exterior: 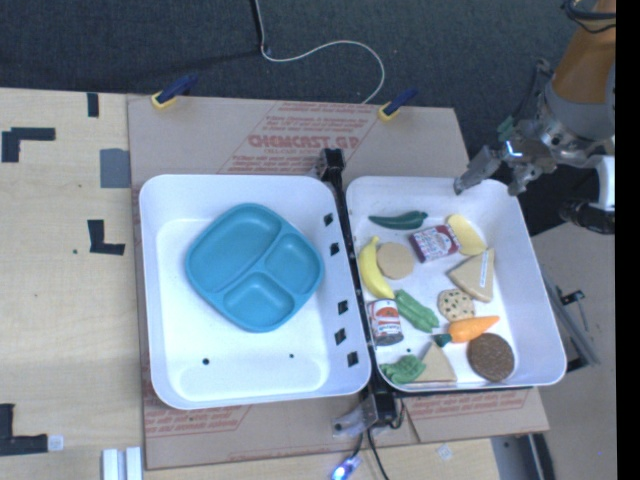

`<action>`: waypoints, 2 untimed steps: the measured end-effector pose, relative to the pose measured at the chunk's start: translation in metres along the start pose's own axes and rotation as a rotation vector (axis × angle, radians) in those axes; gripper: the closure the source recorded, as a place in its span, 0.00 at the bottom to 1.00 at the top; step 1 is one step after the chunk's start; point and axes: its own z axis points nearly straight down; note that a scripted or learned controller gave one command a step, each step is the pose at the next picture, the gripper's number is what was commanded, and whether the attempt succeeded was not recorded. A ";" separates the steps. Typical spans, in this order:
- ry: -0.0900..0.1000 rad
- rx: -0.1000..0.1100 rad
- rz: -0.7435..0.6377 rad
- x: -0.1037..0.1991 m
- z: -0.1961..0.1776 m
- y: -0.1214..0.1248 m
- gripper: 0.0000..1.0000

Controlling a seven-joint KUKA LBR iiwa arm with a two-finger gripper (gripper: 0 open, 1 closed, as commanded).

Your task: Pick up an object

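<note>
two shallow white bins side by side on the surface (60, 298). left bin (165, 368) holds one blue divided plate (254, 266), three compartments, sitting flat and rotated at an angle. right bin (535, 298) is full of toy food: green chili pepper (398, 220) at the far end, yellow lemon-like piece (465, 233) next to a small red-labelled packet (433, 242), banana (374, 269) along the left wall touching a round tan cookie (395, 260), cheese wedge (473, 275), chocolate chip cookie (455, 303), green pickle (416, 310), small red can (386, 322), carrot (470, 329), brown round patty (491, 357), sandwich triangle (433, 367) with a green leafy bit (402, 371) at the near end. items crowded, many touching. claw (492, 172) at the far right corner of the right bin, over the rim, above the food, nothing seen in it; can't tell how far apart the fingers are. arm (585, 78) comes in from the right. cardboard sheet (290, 138) under both bins, clipped with blue-yellow clamps (175, 90). white cable (320, 53) loops over the dark floor behind.
</note>
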 end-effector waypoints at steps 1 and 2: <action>0.001 0.003 -0.001 0.031 0.020 -0.028 0.00; 0.000 -0.011 -0.005 0.083 -0.118 -0.083 0.00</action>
